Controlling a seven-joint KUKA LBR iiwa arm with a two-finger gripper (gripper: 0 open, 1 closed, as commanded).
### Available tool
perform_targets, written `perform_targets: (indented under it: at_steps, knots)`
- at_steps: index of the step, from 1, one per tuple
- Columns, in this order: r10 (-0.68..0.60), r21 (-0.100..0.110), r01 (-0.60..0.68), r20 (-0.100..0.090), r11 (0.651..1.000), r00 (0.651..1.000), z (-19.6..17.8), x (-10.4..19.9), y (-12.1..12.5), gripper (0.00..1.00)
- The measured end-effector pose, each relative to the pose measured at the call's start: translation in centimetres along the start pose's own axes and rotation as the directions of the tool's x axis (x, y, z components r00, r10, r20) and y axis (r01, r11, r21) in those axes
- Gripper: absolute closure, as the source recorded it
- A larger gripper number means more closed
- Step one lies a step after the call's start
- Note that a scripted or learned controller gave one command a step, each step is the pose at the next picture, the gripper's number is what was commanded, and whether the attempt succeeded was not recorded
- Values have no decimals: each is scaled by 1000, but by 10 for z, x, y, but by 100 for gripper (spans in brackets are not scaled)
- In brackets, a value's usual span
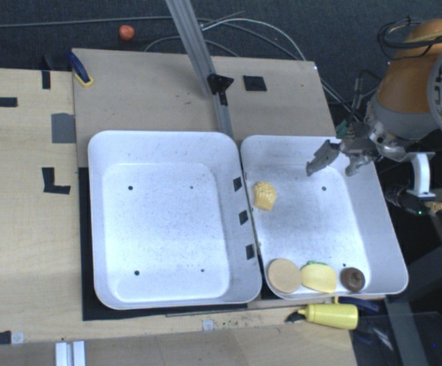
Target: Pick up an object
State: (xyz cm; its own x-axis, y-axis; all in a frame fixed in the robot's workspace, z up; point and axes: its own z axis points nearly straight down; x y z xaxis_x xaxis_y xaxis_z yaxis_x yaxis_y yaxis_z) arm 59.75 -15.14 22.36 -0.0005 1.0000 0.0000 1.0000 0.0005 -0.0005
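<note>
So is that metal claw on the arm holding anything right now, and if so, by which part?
Nothing is held. The two-finger gripper hangs open over the right white bin's far end, nothing between its fingers. The yellow corn-like piece lies apart on the bin floor.

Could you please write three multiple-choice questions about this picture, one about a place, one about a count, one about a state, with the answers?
1. Where does the yellow corn piece lie?
A. left bin
B. right bin, near its left wall
C. on the bench

2. How many objects lie along the near edge inside the right bin?
A. one
B. three
C. five

3. What is the state of the tool?
A. open, holding nothing
B. shut on the corn
C. resting in the left bin

Answers: 1 B, the corn sits just right of the wall between the bins. 2 B, a tan disc, a yellow piece and a brown piece. 3 A, its fingers stand apart above the right bin.
</note>
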Motion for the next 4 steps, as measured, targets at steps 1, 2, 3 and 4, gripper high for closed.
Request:
perform_targets:
  at_steps: [1,2,3,4]
  knots:
    - [0,6,0,-1,1000,1000,63,2,-4,0]
    - [0,6,0,-1,1000,1000,126,5,-5,0]
    - [0,-1,0,1,1000,1000,134,5,-4,0]
    - [0,-3,0,2,1000,1000,123,5,-4,100]
